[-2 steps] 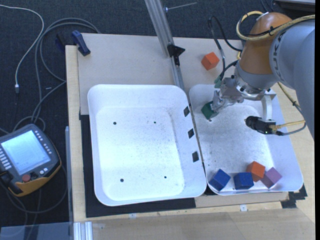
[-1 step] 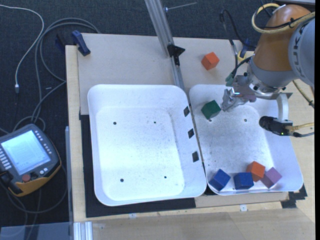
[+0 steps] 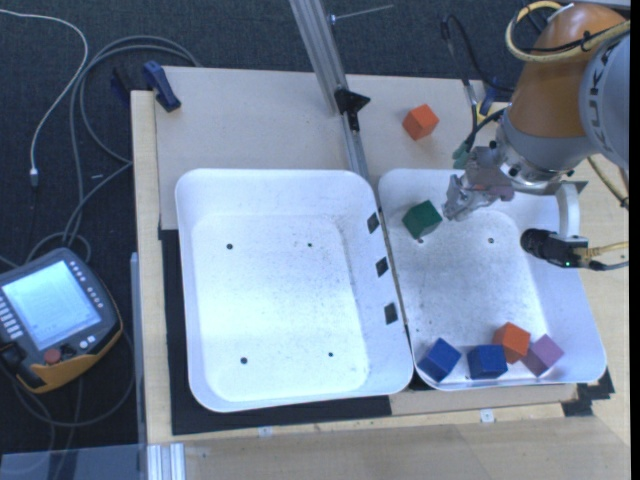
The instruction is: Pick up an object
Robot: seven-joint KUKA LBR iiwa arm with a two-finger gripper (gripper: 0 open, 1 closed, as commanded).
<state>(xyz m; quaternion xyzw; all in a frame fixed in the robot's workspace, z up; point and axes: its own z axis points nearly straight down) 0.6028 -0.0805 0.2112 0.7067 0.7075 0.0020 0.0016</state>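
Note:
A green cube (image 3: 422, 218) lies in the right bin (image 3: 560, 298) near its far left corner. My gripper (image 3: 462, 204) hangs just to the right of that cube, under the orange-banded wrist; nothing shows between its fingers. Along the right bin's near edge lie two blue cubes (image 3: 439, 358) (image 3: 487, 361), an orange cube (image 3: 514, 340) and a purple cube (image 3: 545, 353). Another orange cube (image 3: 421, 121) rests on the bench behind the bins.
The left bin (image 3: 200, 268) stands beside the right one. A slanted metal rail (image 3: 325, 48) runs from the back down to the gap between the bins. A blue clamp (image 3: 160, 85) sits at the bench's far left corner. A teach pendant (image 3: 50, 313) lies on the floor at left.

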